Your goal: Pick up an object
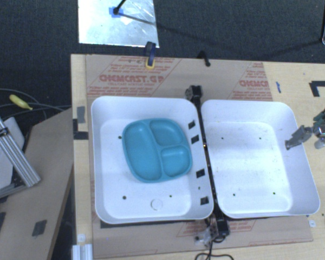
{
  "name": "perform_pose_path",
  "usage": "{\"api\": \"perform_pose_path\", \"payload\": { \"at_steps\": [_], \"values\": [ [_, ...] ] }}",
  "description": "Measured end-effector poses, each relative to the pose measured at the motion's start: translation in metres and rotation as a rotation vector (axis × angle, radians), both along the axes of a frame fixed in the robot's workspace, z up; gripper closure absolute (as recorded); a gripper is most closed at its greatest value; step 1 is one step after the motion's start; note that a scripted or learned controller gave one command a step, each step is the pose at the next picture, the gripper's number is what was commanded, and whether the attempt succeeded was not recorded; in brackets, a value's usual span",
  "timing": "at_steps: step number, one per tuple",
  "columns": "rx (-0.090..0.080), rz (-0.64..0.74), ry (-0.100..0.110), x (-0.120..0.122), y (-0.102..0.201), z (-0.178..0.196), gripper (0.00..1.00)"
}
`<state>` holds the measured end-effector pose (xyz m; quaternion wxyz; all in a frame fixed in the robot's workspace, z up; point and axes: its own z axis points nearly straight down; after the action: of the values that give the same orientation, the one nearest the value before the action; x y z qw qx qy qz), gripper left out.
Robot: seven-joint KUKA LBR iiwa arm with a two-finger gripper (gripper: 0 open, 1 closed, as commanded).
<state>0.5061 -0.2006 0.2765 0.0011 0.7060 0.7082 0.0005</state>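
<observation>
A blue plate (156, 149) with three compartments lies flat in the middle of the left white bin (105, 199). My gripper (297, 138) hangs at the right rim of the right white bin (292, 199), far to the right of the plate and apart from it. Only its grey tip and a bit of the wrist reach into the camera view from the right edge.
A black divider with clips (201, 156) runs between the two bins. The bins rest on a cardboard sheet (130, 77). A shiny metal sheet (119, 15) lies on the dark floor behind the bench. An aluminium frame (8, 150) stands at the far left.
</observation>
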Motion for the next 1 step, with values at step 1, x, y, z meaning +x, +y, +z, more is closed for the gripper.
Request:
{"api": "perform_pose_path", "payload": {
  "at_steps": [1],
  "values": [
    [-0.002,0.005,-0.005,0.0011,-0.0001,0.0113,1.00]
  ]
}}
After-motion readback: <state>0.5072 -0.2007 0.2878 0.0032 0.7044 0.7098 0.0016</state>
